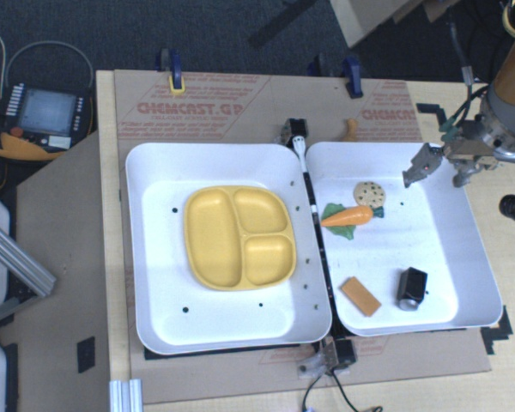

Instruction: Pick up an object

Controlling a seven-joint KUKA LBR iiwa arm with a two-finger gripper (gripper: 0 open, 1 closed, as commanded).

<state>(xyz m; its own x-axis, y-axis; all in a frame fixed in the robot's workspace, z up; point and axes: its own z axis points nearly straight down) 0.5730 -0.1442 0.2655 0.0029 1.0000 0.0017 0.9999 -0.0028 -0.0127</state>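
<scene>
Carrot [347, 217] lies well left of, below claw [442, 166].

Bench [240, 101] w/ 2 white bins [154, 230], side by side.

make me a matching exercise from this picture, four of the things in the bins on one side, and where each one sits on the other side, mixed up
Things:
1. yellow divided plate
2. carrot
3. cookie
4. black block

Places:
A. right bin, near the front right corner
B. left bin, in the middle
C. right bin, just behind the carrot
D. right bin, close to the wall shared with the left bin

Pairs: 1-B, 2-D, 3-C, 4-A
</scene>
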